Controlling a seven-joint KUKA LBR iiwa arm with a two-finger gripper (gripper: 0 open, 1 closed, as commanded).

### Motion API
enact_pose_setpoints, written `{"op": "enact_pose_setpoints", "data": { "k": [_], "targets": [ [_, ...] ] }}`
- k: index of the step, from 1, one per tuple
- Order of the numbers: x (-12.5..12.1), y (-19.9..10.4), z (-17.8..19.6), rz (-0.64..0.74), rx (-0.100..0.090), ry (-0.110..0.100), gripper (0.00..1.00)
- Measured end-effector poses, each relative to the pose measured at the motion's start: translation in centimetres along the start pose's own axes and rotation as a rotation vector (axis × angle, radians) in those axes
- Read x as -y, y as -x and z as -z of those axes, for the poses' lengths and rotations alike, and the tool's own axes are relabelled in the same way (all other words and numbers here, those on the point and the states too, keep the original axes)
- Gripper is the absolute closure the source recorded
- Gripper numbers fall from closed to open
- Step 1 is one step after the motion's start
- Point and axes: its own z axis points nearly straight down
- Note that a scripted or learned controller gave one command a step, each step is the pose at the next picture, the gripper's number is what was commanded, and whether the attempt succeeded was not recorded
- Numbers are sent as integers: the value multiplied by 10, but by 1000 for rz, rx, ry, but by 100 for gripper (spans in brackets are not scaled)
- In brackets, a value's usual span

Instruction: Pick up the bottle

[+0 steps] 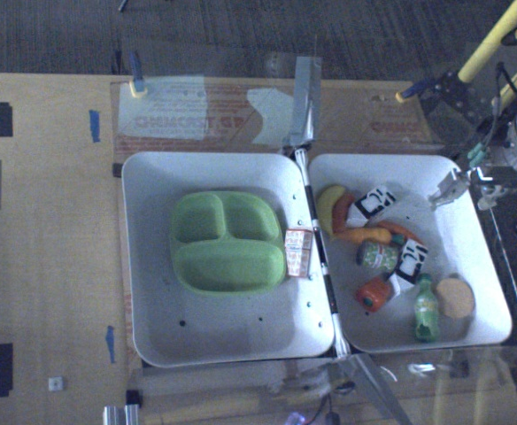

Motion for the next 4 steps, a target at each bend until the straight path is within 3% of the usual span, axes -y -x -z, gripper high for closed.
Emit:
{"op": "enact_pose_setpoints", "data": {
  "k": [1, 2, 3, 4],
  "targets": [
    [82, -17, -121, -23, 4, 17, 0],
    [81, -17, -110, -24, 4, 22, 100],
    [71, 11, -128, -161, -1, 49, 100],
    [57, 24, -128, 175, 15, 47, 100]
  ]
}}
